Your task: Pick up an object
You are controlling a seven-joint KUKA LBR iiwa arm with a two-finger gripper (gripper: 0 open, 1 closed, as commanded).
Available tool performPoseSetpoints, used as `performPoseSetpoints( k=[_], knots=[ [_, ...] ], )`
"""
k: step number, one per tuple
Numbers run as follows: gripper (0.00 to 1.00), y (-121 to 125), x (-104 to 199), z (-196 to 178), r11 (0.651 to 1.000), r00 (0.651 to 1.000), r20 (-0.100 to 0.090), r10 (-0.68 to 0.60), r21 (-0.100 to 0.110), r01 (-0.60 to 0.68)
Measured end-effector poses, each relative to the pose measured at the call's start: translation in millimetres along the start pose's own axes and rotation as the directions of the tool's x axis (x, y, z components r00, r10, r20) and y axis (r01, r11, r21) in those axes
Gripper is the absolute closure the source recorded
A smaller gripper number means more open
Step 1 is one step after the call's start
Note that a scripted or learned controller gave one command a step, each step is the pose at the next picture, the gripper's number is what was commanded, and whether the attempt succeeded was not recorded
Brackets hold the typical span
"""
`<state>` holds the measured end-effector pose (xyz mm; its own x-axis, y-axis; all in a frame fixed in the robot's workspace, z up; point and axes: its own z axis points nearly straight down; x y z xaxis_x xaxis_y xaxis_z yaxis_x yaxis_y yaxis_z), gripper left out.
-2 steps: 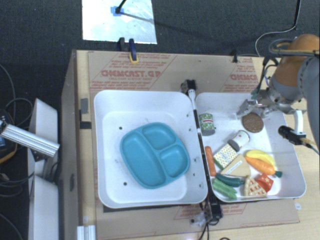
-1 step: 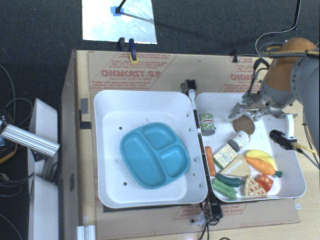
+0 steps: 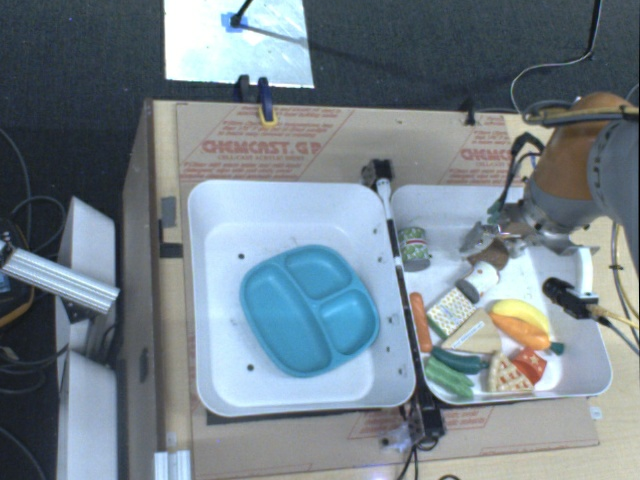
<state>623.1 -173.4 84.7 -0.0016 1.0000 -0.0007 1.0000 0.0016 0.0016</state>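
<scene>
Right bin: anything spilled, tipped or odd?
Nothing spilled outside the right bin. Its toy food is crowded toward the near corner, and the small green can seems to lie tipped by the divider. The blue tray sits askew in the left bin.

Both bins [image 3: 200, 298] look like smooth white plastic with a faint sheen. The blue tray [image 3: 308, 310] is smooth, matt plastic. The bench board [image 3: 330, 138] looks like matt printed cardboard. At the upper left of the frame a foil-like sheet [image 3: 238, 28] shines on rough dark carpet [image 3: 70, 68].
</scene>
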Motion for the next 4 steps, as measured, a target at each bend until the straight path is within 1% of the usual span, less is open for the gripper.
performPoseSetpoints(
  k=[1,2,3,4],
  knots=[
    [0.00,-27,25,0,1.000,1.000,-0.001,0.000,0.000,0.000],
    [1.00,-26,25,-11,1.000,1.000,0.000,-0.001,-0.003,0.001],
    [0.00,-26,25,-11,1.000,1.000,0.000,-0.001,-0.003,0.001],
    [0.00,14,50,0,1.000,1.000,-0.001,-0.003,-0.001,0.003]
  ],
)
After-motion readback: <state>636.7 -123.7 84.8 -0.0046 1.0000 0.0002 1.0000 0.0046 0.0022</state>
